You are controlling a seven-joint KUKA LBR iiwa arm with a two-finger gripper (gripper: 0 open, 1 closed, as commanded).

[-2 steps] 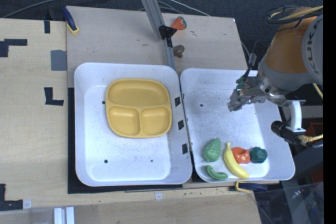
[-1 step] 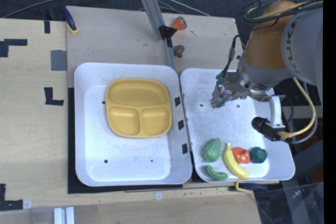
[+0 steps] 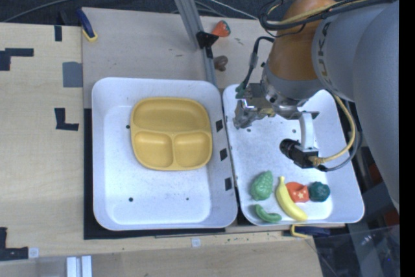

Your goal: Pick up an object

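Several toy foods lie at the near end of the right bin (image 3: 343, 204): a light green bumpy vegetable (image 3: 262, 185), a yellow banana (image 3: 288, 198), a red tomato (image 3: 297, 191), a dark green broccoli (image 3: 318, 191) and a small green pepper (image 3: 266, 213). My gripper (image 3: 244, 115) hangs over the far left part of that bin, well above and behind the foods. I see nothing between its fingers, and the wrist hides how they stand.
The left bin (image 3: 110, 159) holds a yellow divided plate (image 3: 172, 133). A grey pole (image 3: 185, 0) rises behind the bins, with small orange (image 3: 222, 28) and brown (image 3: 221, 63) objects on the bench near it. The big arm (image 3: 363, 61) covers the right bin's far right.
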